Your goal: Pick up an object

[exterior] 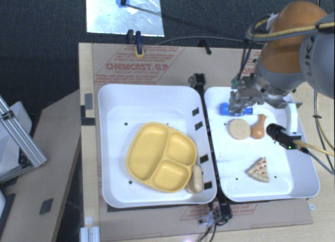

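The gripper (pixel 239 106) was positioned low over a blue object (pixel 228 109) at the back of the right bin (pixel 306 183). Its grip state could not be determined. No object was seen lifted; pickup remained outstanding.

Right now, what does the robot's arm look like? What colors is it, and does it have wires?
The arm is big, round and grey, with a wide orange band bulging above the wrist. Thin yellowish cables loop across the orange part, and more cables hang by its side. At the end is a small grey metal gripper with dark parts, sitting over the right white bin.
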Controlling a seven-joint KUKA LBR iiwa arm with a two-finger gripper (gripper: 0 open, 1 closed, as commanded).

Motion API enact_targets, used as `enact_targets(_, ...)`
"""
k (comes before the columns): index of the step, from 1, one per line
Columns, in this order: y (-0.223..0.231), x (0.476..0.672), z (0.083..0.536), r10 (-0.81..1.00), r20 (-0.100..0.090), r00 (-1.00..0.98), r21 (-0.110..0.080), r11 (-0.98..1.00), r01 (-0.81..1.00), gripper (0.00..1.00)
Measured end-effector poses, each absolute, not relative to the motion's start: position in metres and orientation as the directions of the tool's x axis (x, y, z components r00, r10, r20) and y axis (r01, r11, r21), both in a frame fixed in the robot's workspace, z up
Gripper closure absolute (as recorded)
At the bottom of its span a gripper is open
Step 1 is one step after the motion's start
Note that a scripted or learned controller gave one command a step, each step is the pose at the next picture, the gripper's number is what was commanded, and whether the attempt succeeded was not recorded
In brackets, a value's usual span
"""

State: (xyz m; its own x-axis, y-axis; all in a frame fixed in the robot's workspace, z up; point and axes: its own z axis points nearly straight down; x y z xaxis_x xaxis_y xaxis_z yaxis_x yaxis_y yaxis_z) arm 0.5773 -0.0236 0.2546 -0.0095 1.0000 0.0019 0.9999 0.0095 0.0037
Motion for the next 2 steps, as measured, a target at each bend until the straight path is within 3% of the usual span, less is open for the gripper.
enact_targets(2,0.081,0.623,0.24,1.0,0.002,-0.01,0.004,0.01,1.0,1.0)
